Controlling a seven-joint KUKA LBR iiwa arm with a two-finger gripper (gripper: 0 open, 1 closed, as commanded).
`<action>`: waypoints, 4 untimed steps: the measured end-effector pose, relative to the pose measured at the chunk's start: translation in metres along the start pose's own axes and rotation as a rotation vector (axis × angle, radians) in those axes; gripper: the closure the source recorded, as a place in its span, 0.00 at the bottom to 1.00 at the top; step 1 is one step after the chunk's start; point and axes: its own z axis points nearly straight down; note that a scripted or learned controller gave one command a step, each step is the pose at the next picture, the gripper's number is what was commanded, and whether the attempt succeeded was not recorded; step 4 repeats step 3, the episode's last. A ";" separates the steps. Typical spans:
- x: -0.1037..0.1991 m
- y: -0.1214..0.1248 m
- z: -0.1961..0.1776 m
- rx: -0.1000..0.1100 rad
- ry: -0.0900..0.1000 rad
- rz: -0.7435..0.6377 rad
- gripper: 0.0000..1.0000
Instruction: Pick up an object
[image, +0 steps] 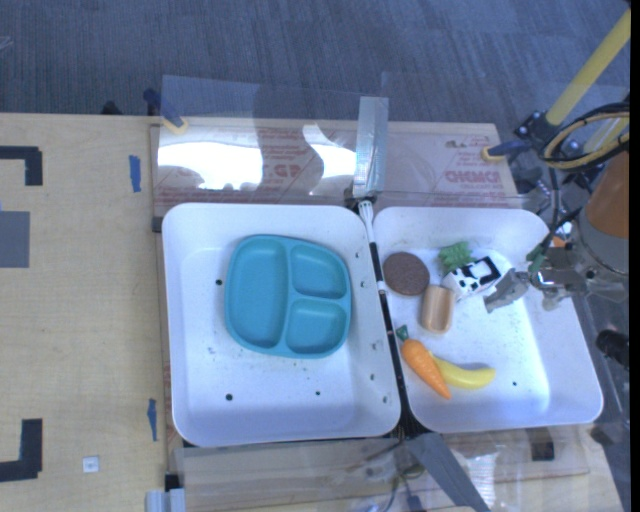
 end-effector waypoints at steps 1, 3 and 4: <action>0.011 0.069 0.106 -0.004 -0.002 0.020 0.00; 0.022 0.125 0.106 0.064 -0.005 0.121 1.00; 0.022 0.125 0.106 0.064 -0.005 0.121 1.00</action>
